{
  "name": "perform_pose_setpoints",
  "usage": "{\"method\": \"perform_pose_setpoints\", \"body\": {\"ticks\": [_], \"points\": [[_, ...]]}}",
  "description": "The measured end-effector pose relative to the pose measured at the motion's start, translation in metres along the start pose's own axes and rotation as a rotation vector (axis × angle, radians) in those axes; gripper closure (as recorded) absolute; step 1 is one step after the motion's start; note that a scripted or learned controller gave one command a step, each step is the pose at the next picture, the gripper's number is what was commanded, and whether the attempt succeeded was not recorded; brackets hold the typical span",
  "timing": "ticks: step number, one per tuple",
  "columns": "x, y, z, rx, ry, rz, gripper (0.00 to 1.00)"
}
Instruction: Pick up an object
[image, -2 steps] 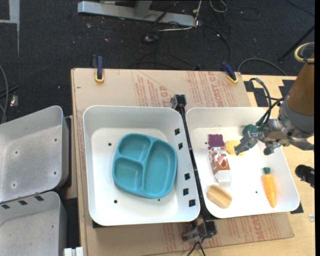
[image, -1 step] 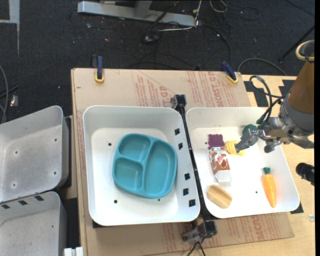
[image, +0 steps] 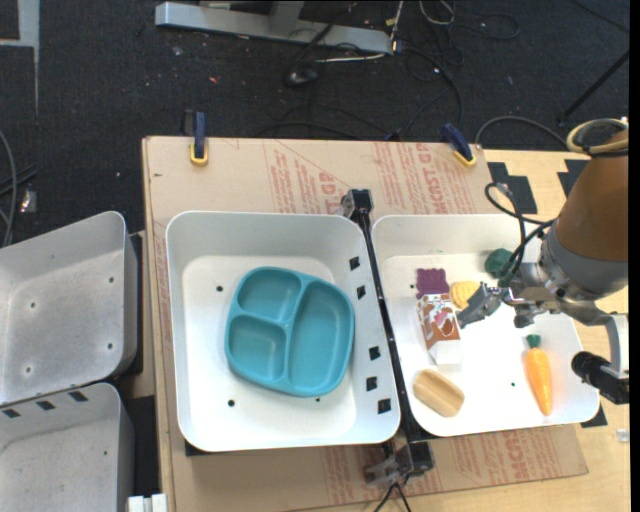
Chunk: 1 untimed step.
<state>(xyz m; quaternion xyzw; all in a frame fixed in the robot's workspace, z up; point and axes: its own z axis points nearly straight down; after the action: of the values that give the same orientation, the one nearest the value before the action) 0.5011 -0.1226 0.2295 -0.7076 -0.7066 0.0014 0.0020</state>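
carrot (image: 539, 380) | right bin (image: 400, 300) | cardboard bench (image: 270, 165) | dark floor (image: 80, 80)

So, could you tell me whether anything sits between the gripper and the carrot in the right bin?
Nothing visible does. The gripper hangs over the right bin near the yellow item and the carton; the carrot lies apart toward the bin's right side, with bare white floor between them.

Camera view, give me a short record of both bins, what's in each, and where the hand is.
left bin: teal divided plate
right bin: purple block, yellow piece, brown and white carton, tan bread roll, carrot, dark green item
hand: above the right bin, beside the yellow piece
arm: enters from the right
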Motion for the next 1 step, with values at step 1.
{"method": "perform_pose_setpoints", "body": {"ticks": [1], "points": [[-0.0061, -0.0053, 0.047, 0.001, 0.0, 0.001, 0.0]]}}
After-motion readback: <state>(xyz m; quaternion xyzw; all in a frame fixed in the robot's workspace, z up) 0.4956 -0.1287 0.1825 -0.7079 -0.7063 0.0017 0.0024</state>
